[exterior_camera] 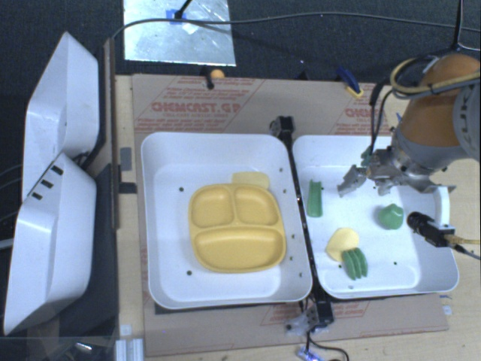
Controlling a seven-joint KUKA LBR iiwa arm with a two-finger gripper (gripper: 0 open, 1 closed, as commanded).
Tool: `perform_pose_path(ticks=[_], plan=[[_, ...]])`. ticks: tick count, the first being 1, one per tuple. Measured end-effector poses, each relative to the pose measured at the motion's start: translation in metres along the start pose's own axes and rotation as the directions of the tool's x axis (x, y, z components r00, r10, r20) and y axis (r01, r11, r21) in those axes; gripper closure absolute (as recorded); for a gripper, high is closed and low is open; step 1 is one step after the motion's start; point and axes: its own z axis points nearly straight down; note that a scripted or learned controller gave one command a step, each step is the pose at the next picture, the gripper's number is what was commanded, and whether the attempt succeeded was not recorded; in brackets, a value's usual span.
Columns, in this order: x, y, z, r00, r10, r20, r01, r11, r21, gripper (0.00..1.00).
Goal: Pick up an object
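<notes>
My gripper (368, 184) hangs over the back half of the right bin (432, 277), open, with nothing between its fingers. A long green piece (314, 198) lies to its left near the bin's left wall. In front of the gripper and a little to its right sits a round green piece (390, 216). Toward the bin's front lie a yellow wedge (342, 241) and a ridged green piece (354, 262), touching each other.
The left bin (161, 201) holds a yellow divided tray (237, 226) and a pale yellow block (251, 179) behind it. A black clamp (283, 126) sits where the bins meet at the back. White housings (56, 179) stand at the far left.
</notes>
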Motion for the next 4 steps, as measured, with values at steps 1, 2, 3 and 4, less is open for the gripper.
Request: perform_pose_path(ticks=[1, 2, 3, 4], plan=[[-0.003, 0.009, 0.052, 1.0, 0.0, 0.0, 0.0, 1.0, 0.001, 0.0], [-0.003, 0.008, 0.098, 1.0, 0.0, 0.0, 0.0, 1.0, 0.0, 0.0], [-0.003, 0.01, 0.085, 1.0, 0.0, 0.001, 0.0, 1.0, -0.004, 1.0], [0.002, 0.009, 0.024, 1.0, -0.001, 0.001, 0.001, 1.0, -0.008, 1.0]])
